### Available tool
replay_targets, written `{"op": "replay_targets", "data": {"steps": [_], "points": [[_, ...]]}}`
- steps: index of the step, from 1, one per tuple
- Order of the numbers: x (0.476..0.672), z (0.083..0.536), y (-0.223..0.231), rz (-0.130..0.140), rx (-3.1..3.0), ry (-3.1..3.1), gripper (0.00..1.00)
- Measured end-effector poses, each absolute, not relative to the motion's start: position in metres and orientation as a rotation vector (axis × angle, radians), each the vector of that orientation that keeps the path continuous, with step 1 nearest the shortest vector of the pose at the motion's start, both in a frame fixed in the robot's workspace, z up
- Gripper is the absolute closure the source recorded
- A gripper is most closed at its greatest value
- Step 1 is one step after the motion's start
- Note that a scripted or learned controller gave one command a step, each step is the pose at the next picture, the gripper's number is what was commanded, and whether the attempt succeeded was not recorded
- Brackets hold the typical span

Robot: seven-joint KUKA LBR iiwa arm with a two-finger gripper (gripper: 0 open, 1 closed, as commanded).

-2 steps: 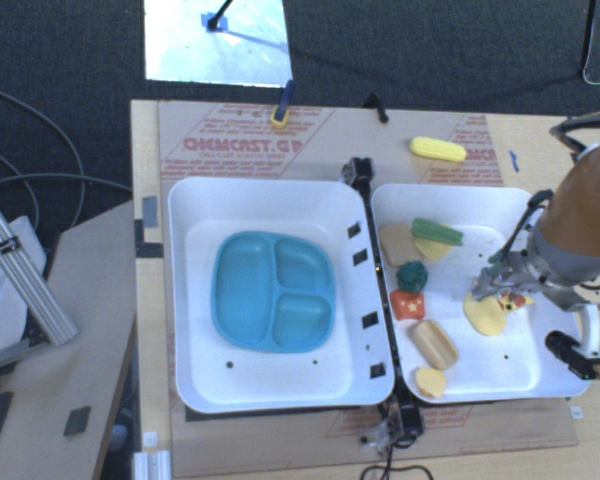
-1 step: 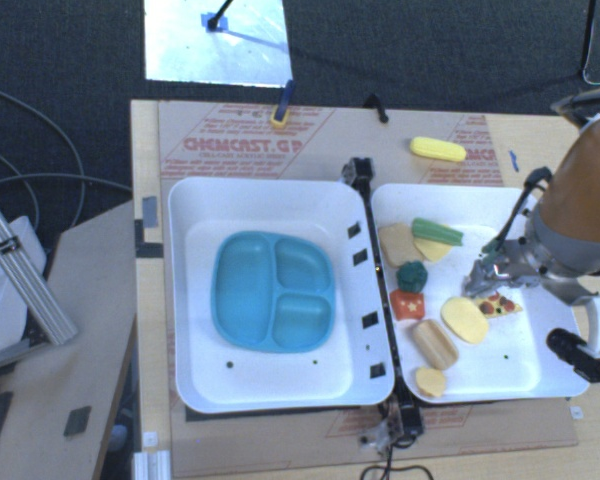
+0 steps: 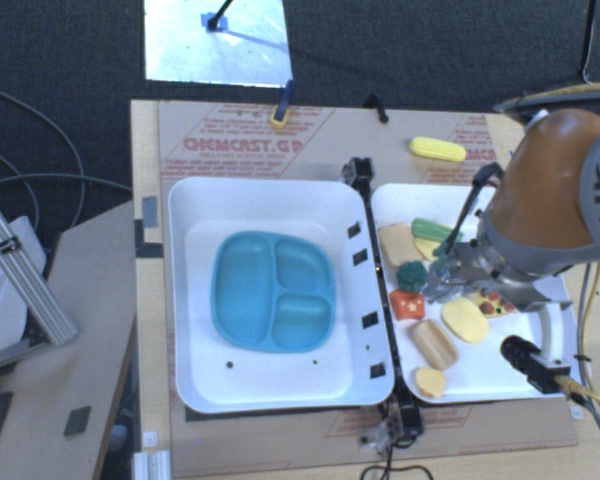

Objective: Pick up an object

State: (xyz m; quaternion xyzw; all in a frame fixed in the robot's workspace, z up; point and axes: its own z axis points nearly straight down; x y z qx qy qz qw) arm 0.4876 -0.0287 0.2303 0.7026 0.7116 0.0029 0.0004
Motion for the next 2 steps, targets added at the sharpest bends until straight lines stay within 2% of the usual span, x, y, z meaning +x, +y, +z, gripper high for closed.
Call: {"op": "replay_targets", "data": {"steps": [1,2], "points": [[0.487,0.229,0.015,0.006,2.21,2.232,1.0],[0.488,0.241,0.024,0.005,2.213,2.228,1.0]]}}
